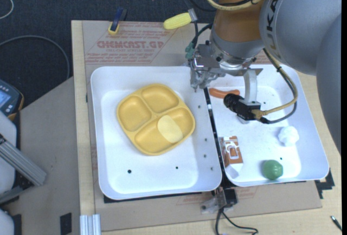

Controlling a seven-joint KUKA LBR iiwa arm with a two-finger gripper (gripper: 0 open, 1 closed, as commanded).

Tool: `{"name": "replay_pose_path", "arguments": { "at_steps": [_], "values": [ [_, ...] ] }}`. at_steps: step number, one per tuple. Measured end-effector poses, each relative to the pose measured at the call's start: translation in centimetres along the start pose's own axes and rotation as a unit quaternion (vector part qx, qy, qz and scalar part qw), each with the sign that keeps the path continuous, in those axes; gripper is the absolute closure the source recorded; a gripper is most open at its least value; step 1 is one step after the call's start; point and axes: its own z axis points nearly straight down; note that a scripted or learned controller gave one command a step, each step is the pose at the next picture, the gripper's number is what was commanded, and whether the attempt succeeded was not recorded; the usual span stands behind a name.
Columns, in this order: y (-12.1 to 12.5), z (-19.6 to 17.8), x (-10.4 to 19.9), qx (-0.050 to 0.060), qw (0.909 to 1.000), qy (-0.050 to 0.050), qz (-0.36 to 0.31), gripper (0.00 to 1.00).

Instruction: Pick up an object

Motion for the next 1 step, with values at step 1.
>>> {"name": "replay_pose_path", "arguments": {
  "at_steps": [1],
  "values": [
    [-5.08,-1.48,4.72,0.001,1.0,-0.001,0.001,1.0]
  ]
}}
